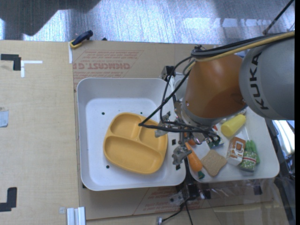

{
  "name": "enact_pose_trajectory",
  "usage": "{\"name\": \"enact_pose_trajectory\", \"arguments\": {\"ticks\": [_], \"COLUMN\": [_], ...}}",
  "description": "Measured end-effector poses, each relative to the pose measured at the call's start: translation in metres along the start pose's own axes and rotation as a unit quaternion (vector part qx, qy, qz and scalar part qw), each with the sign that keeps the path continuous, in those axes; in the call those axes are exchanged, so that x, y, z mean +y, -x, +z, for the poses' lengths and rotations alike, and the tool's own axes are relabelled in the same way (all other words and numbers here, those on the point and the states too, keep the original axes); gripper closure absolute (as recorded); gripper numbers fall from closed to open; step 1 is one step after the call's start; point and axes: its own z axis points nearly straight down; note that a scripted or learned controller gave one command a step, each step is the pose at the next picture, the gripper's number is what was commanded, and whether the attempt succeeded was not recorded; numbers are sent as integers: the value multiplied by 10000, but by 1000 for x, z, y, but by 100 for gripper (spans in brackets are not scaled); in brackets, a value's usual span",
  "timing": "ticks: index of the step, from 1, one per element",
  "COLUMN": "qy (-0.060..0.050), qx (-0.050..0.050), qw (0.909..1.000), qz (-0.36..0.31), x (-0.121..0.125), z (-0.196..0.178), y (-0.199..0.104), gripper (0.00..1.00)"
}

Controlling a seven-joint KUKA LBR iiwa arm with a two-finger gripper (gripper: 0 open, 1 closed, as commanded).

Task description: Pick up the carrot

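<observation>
The table (pixel 37 125) carries 2 shallow white bins side by side. The left bin (pixel 89 139) holds a yellow divided plate (pixel 133 144) with 3 compartments, lying toward the bin's right half; bare white floor runs along the left wall and the far wall of this bin, giving open room there. The plate's right edge sits near the wall shared with the right bin (pixel 269 165).

The right bin is crowded. The arm (pixel 220 86), grey with its orange band, comes in from the right and covers most of the far part of this bin. In the near part lie the carrot (pixel 194 161), a slice of bread (pixel 214 162) just beside it on its right, a red-and-white packet (pixel 236 151), a green item (pixel 251 156) by the right wall, and a yellow piece (pixel 233 125) farther back, partly under the arm.

The carrot lies close to the bin's left wall, near the front left corner, its orange body slanting and a green end toward the front rim. Little free space lies between it, the wall and the bread.

The gripper (pixel 180 149) hangs below the orange band over the shared wall, just above the carrot's upper end. Cables and metal parts clutter it, so I cannot tell how far its jaws stand apart, nor whether it touches the carrot.
</observation>
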Motion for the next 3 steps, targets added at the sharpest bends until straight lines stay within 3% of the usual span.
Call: {"name": "enact_pose_trajectory", "arguments": {"ticks": [1, 2, 3], "qy": [-22, 4, -8], "qx": [-27, -2, -27], "qw": [9926, 9736, 9593], "qz": [-1212, -2282, -2823], "x": [-134, -50, -118], "z": [-1, 0, -181], "y": [-43, -29, 30], "gripper": [0, 0, 0]}}
